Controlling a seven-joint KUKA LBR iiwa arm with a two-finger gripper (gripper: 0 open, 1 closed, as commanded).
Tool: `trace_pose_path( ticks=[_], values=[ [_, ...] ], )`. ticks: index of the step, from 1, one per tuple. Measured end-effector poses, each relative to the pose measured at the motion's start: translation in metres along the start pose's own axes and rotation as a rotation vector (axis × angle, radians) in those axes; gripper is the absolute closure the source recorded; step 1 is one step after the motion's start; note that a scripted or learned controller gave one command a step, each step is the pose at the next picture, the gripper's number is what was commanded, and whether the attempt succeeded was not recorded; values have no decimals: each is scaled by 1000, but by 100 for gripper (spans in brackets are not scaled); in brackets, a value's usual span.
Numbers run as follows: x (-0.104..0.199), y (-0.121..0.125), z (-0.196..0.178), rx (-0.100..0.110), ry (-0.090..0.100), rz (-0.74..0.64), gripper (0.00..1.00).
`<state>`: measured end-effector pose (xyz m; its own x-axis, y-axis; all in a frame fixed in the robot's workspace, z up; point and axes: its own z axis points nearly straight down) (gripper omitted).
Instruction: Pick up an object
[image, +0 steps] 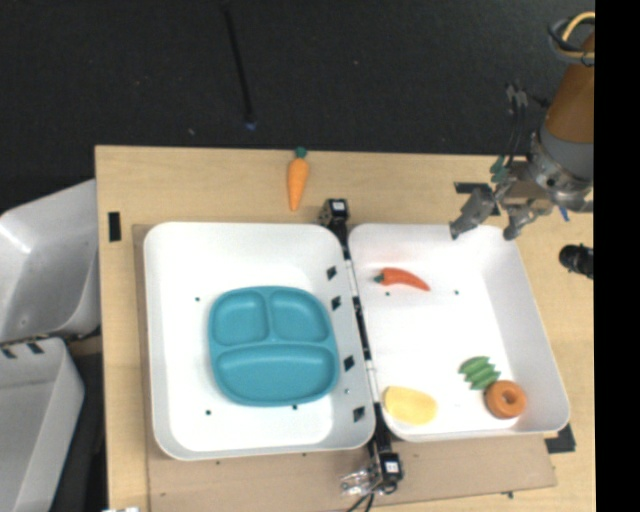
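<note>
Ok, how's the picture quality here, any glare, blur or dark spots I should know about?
Camera view: soft overall, small edges fuzzy. The right bin floor is washed out by bright light, though the red pepper and orange ring stay readable. The background beyond the bench is nearly black. The gripper looks slightly blurred against the bin's far rim.

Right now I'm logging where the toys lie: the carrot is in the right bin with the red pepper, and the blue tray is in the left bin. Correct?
One error: the carrot lies on the bench behind the bins, outside both. The camera view shows it. The red pepper is in the right bin and the blue tray is in the left bin.
</note>
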<state>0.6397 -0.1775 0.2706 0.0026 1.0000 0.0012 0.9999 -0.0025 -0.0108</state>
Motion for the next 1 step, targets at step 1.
trace_pose_path(
  ticks=[1],
  values=[
    [1, 2, -8, -12, -2, -3, 0]
  ],
)
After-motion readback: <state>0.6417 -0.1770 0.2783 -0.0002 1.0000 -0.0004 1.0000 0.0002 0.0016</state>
